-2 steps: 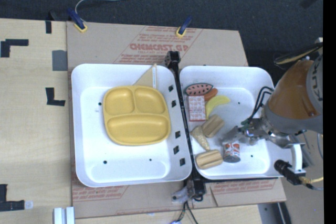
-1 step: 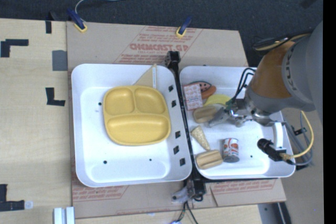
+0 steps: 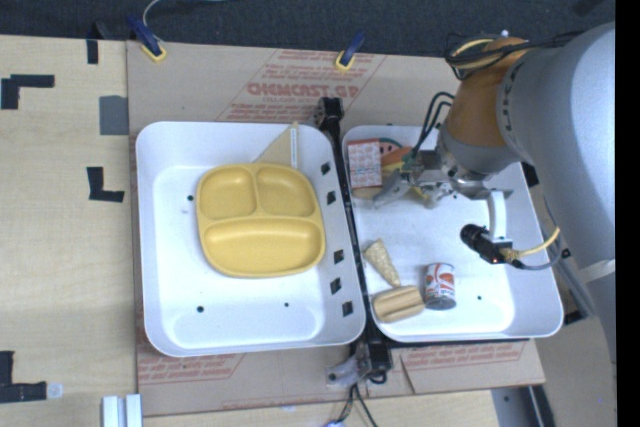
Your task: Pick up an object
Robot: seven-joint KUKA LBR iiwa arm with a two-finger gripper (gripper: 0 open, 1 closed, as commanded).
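Surface (image 3: 60,245): pale wood-toned top with black tape marks, partly covered by a printed cardboard sheet (image 3: 290,85) clipped at its far edge by two blue-and-yellow clamps.

Arm (image 3: 570,115): grey, with an orange band, entering from the right and bending down over the right bin.

Left bin (image 3: 160,315): shallow, white, rounded corners. Holds one item.

Right bin (image 3: 535,310): shallow, white, touching the left bin along a black divider. Holds several items.

Divided plate (image 3: 262,220): yellow, three compartments, lying flat in the middle of the left bin.

Gripper (image 3: 405,183): metal, low over the far left part of the right bin, just beside the small carton. Whether the fingers stand apart or together cannot be told; nothing is seen between them.

Small carton (image 3: 364,163): red and white, in the far left corner of the right bin.

Tan roll (image 3: 398,303): bread-like, lying near the front edge of the right bin.

Can (image 3: 438,285): small, red and white, on its side just right of the tan roll.

Cone piece (image 3: 380,260): pale beige, lying between the small carton and the tan roll, near the divider.
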